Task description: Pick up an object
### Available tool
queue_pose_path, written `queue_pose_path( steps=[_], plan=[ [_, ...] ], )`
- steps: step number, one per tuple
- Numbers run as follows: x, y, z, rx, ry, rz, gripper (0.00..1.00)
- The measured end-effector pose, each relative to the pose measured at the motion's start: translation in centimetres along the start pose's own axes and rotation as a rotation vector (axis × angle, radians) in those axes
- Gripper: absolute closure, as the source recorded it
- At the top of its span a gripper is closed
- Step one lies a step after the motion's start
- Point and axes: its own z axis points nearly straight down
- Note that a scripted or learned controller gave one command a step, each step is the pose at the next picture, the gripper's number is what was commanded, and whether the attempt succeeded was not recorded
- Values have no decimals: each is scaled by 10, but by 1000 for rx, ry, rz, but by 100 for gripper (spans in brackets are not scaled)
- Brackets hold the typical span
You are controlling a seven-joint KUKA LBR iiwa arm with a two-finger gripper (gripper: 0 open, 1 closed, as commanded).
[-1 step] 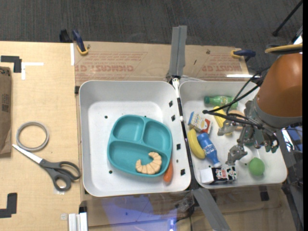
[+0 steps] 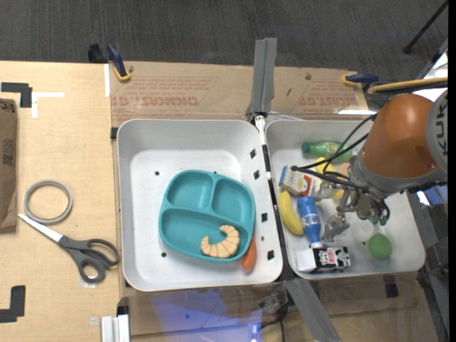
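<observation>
**Arm low over the right bin, choice of object still open**

The bench (image 2: 57,120) is a pale wooden top with a flattened cardboard sheet (image 2: 185,95) under two white bins. The grey arm (image 2: 402,137), orange at the wrist, reaches in from the right and hangs over the right bin (image 2: 406,262). The left bin (image 2: 135,191) holds a teal divided plate (image 2: 206,205) with a toy croissant (image 2: 222,242) in its near compartment and a small orange piece (image 2: 248,257) just off the plate's rim.

In the right bin lie a green bottle (image 2: 320,148) at the far side, a banana (image 2: 288,212) and a blue bottle (image 2: 308,218) side by side, a small black-and-white carton (image 2: 326,258) near the front wall, and a green ball (image 2: 380,246) to the right. The gripper (image 2: 342,216) sits just right of the blue bottle; whether the fingers are wide or narrow I cannot tell, and nothing shows between them.

A good grasp would probably mean centring squarely over one item, the blue bottle being nearest, and closing across its narrow width rather than along its length. The banana lying close beside it could get nudged or pinched in too.

On the bench left of the bins lie scissors (image 2: 75,248) and a roll of tape (image 2: 48,201). Beyond the bench is dark carpet (image 2: 214,13).
</observation>
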Motion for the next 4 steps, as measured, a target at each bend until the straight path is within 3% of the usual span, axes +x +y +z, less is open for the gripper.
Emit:
queue_pose_path(
  steps=[1, 2, 3, 4],
  plan=[
    [4, 30, 3, 0, 1, 88, 0],
    [-77, 2, 2, 0, -3, 150, 0],
    [-78, 3, -8, 1, -8, 147, 100],
    [-71, 20, -170, 0, -4, 55, 100]
  ],
)
